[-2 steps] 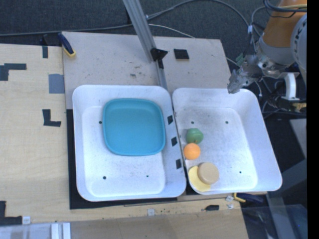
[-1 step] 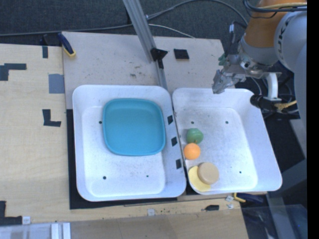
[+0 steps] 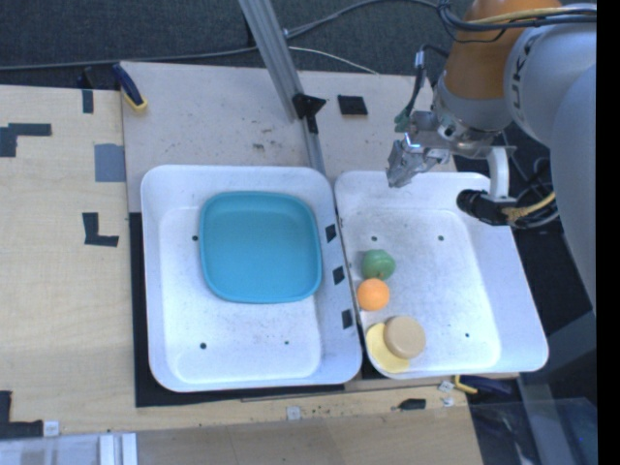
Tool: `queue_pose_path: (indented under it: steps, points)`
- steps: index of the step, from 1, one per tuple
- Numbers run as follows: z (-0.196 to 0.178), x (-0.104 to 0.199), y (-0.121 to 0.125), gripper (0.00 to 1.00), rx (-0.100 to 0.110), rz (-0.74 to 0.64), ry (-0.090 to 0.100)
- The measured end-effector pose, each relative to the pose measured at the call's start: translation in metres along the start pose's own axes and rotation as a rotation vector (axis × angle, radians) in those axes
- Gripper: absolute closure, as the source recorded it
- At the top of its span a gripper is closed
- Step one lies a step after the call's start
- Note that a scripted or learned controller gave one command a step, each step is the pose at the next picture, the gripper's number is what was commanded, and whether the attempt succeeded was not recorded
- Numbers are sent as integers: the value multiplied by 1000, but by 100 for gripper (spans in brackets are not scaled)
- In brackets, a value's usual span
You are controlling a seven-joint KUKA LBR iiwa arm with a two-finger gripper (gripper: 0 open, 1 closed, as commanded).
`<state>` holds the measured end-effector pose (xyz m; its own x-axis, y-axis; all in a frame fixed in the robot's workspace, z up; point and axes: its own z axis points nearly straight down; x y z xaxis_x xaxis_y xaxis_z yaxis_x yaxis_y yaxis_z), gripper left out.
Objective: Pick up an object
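Bench: two white bins (image 3: 426,201), side by side.
Gripper (image 3: 402,174): hovering at right bin's far rim; grip state cannot be told.
Balls (image 3: 376,263): clustered left, within reach.

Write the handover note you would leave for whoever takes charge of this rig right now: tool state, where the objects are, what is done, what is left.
Tool: hangs over the far edge of the right bin, nothing between its fingers; open or shut can't be judged.
Objects: green ball, orange ball and a tan round block resting on a yellow piece, all along the right bin's left side, toward the near corner. Blue plate lies in the left bin.
Done: nothing picked yet.
Left: move the tool down to one object, likely a ball, grasp and lift.
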<state>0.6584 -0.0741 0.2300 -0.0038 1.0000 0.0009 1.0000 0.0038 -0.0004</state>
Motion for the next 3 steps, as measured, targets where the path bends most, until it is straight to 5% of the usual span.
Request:
queue_pose_path:
  steps: [3]
  points:
    - [23,155,-50,100,1,-1,0]
